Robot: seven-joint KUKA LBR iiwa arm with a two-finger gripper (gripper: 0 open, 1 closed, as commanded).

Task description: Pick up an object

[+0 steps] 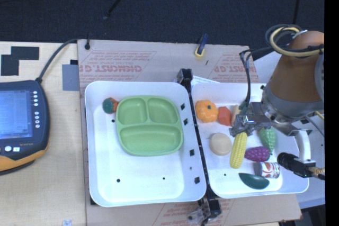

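My gripper [244, 124] hangs low over the right bin [222, 188], right above the upper end of a yellow corn cob [238, 150]. The corn lies tilted, its top touching or just under the gripper. To its left sits a cream egg-shaped ball [220, 143]. An orange fruit [206, 111] and a red piece [224, 115] lie at the bin's back. Purple grapes [257, 154], a green vegetable [268, 139], a small can [269, 169] and a dark teal piece [254, 181] lie to the right and front. The arm hides part of the bin's right side.
The left bin [137, 182] holds a green divided plate [149, 125] and a small red and green ball [109, 105]. A tablet-like pendant [21, 119] rests on the bench at far left. A black divider clamp [185, 78] sits between the bins.
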